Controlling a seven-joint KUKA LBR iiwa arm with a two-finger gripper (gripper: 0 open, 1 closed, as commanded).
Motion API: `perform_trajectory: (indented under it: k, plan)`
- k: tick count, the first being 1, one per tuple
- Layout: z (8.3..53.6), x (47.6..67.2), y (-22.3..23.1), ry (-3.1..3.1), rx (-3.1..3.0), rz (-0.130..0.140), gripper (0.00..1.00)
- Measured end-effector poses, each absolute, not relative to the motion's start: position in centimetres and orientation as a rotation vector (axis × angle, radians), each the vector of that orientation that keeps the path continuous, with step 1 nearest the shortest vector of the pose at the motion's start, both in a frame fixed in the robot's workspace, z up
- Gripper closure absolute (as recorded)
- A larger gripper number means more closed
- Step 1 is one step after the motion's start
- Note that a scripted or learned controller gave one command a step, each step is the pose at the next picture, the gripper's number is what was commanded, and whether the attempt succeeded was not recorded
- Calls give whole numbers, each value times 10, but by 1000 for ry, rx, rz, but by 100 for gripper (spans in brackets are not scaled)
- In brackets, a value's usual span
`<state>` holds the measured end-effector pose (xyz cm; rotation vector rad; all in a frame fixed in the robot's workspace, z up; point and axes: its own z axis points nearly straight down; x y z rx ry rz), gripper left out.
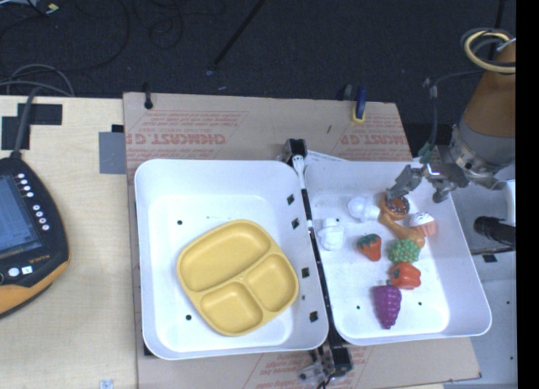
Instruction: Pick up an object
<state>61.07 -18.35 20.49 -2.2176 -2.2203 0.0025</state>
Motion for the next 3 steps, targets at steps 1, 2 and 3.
perform_trajectory:
  k: [1,2,3]
  plan:
    - [214,611,-184,-2221,-2215,3,100]
    - [136,548,-207,-2211,-2215,11,100]
    - [86,489,-213,-2218,-2221,0,100]
